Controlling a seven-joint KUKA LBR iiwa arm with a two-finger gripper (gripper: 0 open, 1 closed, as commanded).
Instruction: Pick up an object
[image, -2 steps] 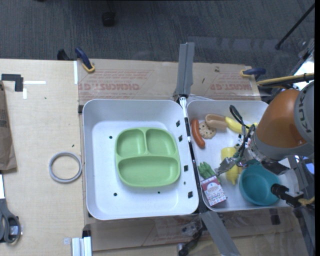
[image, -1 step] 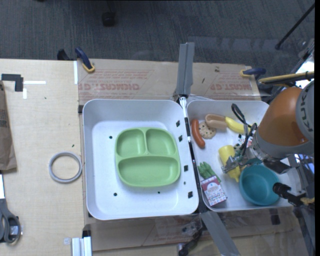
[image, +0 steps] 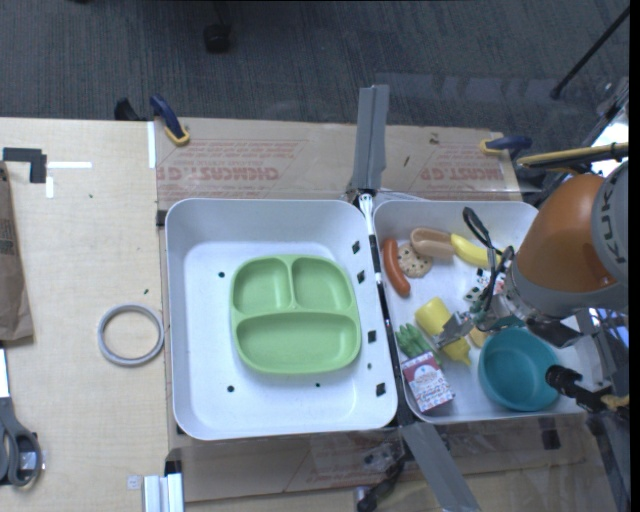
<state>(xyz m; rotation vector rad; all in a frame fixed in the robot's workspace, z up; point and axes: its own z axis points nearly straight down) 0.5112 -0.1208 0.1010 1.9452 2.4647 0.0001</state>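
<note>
Closest to my camera sits the arm's orange band (image: 565, 235), high over the right bin (image: 520, 207), and below it the grey wrist tapers down to the pincer (image: 463, 326). I cannot tell from this slant whether it stands wide or narrow; it is small, dark and partly lost against the clutter.

Going outward from it: the yellow block (image: 433, 316) lies just to its left, touching or nearly so, and I judge this the likeliest thing to be picked. A second yellow piece (image: 455, 349) sits right beneath the tip. The block looks stubby, with no clear long axis, so the approach turns simply on it lying leftward of the tip, towards the divider between the bins.

Farther out, the green toy (image: 410, 340) and the red-and-white packet (image: 428, 385) lie down-left, the teal bowl (image: 515, 372) to the right, the sausage (image: 396, 270) and the banana (image: 468, 250) beyond. In the left bin (image: 190, 300) rests a green divided plate (image: 295, 315), well apart, and a tape ring (image: 131, 333) on the worktop (image: 80, 260).
</note>
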